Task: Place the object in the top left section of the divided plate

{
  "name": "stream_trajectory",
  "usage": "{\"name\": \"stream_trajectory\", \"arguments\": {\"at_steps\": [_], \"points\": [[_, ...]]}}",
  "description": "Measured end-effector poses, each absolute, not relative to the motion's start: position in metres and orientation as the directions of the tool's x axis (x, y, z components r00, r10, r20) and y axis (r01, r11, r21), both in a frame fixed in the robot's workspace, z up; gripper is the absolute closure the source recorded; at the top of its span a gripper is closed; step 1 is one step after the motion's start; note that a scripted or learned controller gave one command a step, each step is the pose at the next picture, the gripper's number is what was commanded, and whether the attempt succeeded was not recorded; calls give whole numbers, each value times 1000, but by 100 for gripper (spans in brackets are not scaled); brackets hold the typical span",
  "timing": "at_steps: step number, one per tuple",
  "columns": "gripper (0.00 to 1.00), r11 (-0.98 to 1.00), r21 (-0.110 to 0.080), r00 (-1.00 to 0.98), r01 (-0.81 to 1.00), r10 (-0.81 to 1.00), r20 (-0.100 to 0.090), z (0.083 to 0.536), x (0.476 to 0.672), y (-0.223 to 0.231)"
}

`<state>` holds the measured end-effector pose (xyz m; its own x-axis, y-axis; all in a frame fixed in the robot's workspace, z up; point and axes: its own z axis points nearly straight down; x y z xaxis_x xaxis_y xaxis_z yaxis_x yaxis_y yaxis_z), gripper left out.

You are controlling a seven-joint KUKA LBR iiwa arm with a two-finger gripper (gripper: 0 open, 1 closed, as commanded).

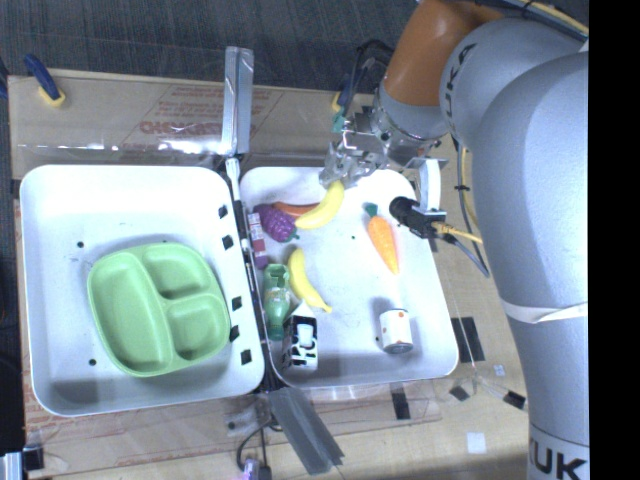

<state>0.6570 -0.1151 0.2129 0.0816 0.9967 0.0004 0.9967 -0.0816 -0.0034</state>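
Plate first: the green plastic divided plate (155, 308) sits in the left white bin (60, 193), and nothing is on it. In the right white bin (425, 353), the tool (338, 173) pinches the top end of a yellow toy banana (322, 208). I think this is the pick-up step. Next, lift it up and carry it left to the plate's top left part.

The bulky grey arm (530, 168) reaches in from the right, its orange band (430, 43) sitting above the wrist. The wrist bends downward and toward the left, ending in the two-finger metal pincer (340, 173) at the far edge of the right bin, its tips touching a yellow banana's (322, 208) upper end.
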Motion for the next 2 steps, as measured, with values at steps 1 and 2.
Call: {"name": "stream_trajectory", "arguments": {"at_steps": [1,2], "points": [[100,-160,-5,160,987,987,0,191,656,-8],[100,-268,-6,268,964,964,-2,191,613,74]]}}
